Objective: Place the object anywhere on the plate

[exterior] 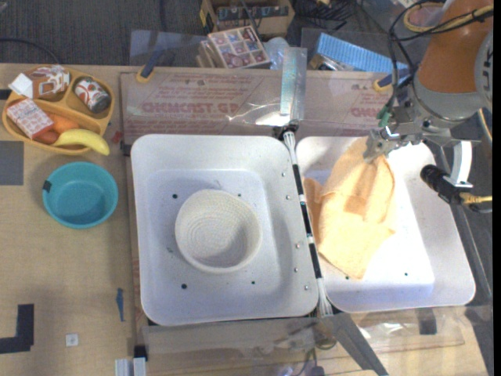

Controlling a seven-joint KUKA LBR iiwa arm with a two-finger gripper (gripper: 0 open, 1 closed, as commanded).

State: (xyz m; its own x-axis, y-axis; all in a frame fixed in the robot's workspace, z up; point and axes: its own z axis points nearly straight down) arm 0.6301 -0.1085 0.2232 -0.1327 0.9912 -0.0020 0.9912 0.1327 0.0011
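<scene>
A pale orange cloth (356, 210) lies in the right bin (438, 280), with one corner pulled up toward the top right. My gripper (378, 147) is at that raised corner, shut on the cloth, which hangs down from it and drapes across the bin floor. A white woven plate (217, 229) sits in the middle of the left bin (156, 171), well to the left of the gripper.
A divider rail (304, 218) runs between the two bins. Left of the bins are a blue bowl (80, 194) and an orange tray (55, 112) with a banana and toy food. Cardboard and boxes sit behind the bins.
</scene>
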